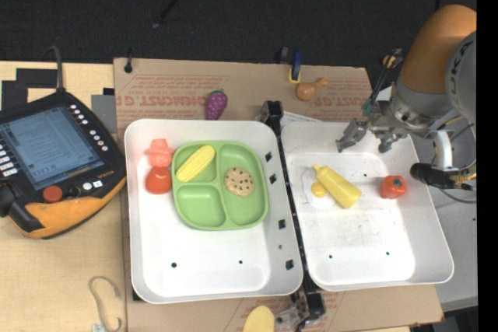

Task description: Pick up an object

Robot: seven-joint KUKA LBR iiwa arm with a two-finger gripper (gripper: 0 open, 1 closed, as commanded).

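Observation:
My gripper (367,139) hovers over the far edge of the right bin (373,253), its two dark fingers spread open with nothing between them. Below it in that bin lie a yellow mustard bottle (340,186), partly on a flat white and yellow egg-like piece (313,189), and a small red tomato (393,186) to the right. The gripper is apart from all of them. The left bin (202,260) holds a green divided plate (210,210) with a yellow corn cob (194,162) and a cookie (240,181), plus a red and pink toy (159,166) beside the plate.
A purple grape bunch (216,103) and an orange-brown toy (310,89) lie on the cardboard behind the bins. A yellow lemon-like object (259,319) sits at the front edge. A teach pendant (54,159) rests left of the bins.

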